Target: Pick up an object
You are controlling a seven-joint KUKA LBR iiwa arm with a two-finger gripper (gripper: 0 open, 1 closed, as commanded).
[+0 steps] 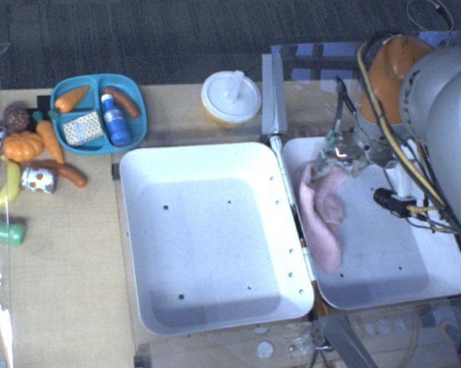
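Observation:
A pink cloth (323, 217) lies crumpled along the left wall of the right white bin (399, 278). Its upper end rises toward my gripper (339, 157), which sits low over the bin's back left corner, right at the cloth's top edge. The wrist and its cables cover the tool's tip, so whether the cloth is gripped cannot be made out. The grey arm with its orange band (393, 69) comes in from the upper right.
The left white bin (209, 305) stands beside the right one. Behind it are a white lidded cup (231, 97) and a teal divided plate (98, 114) of toy food. More toy food (28, 161) lies on the bench at far left. Cables (412, 195) hang over the right bin.

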